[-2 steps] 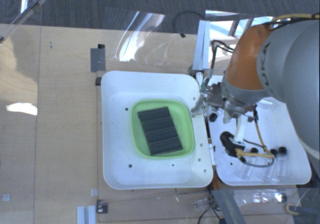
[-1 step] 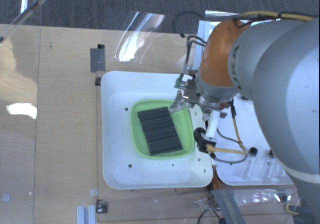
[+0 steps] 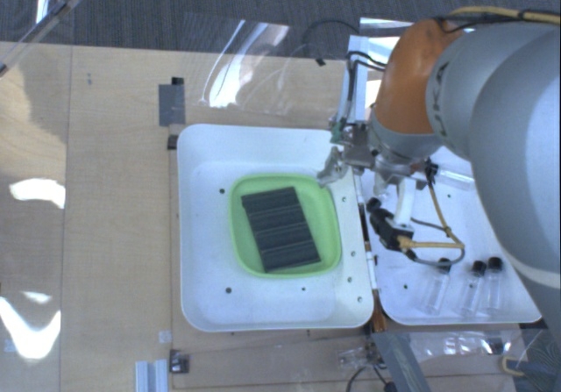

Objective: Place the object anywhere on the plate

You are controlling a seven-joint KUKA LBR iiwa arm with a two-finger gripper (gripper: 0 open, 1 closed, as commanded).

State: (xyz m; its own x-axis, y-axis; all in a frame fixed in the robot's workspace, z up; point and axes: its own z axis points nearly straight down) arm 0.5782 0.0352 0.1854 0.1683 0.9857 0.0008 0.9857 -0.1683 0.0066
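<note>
A square green plate [image 3: 328, 225] lies in the middle of the left white bin [image 3: 202, 294]. A dark grey ridged rectangular object [image 3: 280, 228] rests flat on the plate, turned slightly off square. My gripper [image 3: 344, 166] hangs over the plate's upper right corner, near the rim between the two bins. It sits apart from the grey object, up and to its right. The grey arm with its orange band [image 3: 412, 92] covers much of the right bin [image 3: 517, 311].
Three small clear vials with black caps [image 3: 473, 287] lie at the front of the right bin, beside a yellow cable [image 3: 429, 245] trailing from the wrist. A clear plastic sheet [image 3: 250, 61] and a dark bracket [image 3: 172, 103] sit on the bench behind the left bin.
</note>
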